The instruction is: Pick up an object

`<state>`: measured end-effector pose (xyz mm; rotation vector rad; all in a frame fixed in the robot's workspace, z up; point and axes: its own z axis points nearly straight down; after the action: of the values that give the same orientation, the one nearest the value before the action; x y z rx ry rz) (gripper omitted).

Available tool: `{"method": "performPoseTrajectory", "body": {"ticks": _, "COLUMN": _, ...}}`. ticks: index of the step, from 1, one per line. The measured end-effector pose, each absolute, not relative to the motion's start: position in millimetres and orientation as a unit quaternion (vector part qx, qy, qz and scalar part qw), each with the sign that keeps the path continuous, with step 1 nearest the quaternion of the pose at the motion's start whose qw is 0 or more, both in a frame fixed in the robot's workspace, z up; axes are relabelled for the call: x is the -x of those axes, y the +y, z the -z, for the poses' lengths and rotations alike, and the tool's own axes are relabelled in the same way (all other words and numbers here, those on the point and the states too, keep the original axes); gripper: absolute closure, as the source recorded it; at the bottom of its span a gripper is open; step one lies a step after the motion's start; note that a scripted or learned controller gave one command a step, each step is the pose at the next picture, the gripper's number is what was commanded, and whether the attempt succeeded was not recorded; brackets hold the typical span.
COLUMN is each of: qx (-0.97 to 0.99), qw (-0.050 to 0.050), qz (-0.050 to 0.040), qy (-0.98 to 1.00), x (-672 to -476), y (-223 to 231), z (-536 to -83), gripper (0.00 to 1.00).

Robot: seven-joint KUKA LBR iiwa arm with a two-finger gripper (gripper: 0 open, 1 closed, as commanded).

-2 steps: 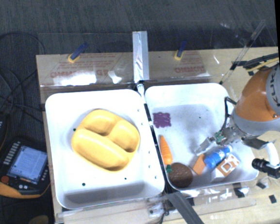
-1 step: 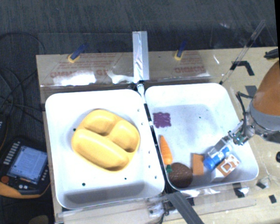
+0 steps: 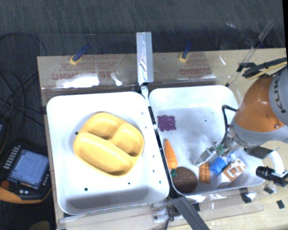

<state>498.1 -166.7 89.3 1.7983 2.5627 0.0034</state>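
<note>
The brown ball (image 3: 184, 179) sits in the near corner of the right bin (image 3: 193, 107). Just right of it lie a small orange piece (image 3: 204, 172), a blue block (image 3: 218, 165) and a tan tile (image 3: 235, 169), packed close. The gripper (image 3: 219, 151) hovers just above the blue block; how wide it stands I cannot tell. Crowding could make it nudge things aside. Past the ball lie the carrot (image 3: 171, 153) and, farther, a purple piece (image 3: 166, 122). Left, a yellow lump (image 3: 108, 143).
</note>
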Motion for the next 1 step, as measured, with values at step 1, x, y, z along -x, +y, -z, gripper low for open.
{"method": "performPoseTrajectory", "body": {"ticks": 1, "qx": -0.574, "qw": 0.007, "qz": -0.0016, "qy": 0.819, "x": -499.4, "y": -166.6, "z": -98.7, "gripper": 1.00}}
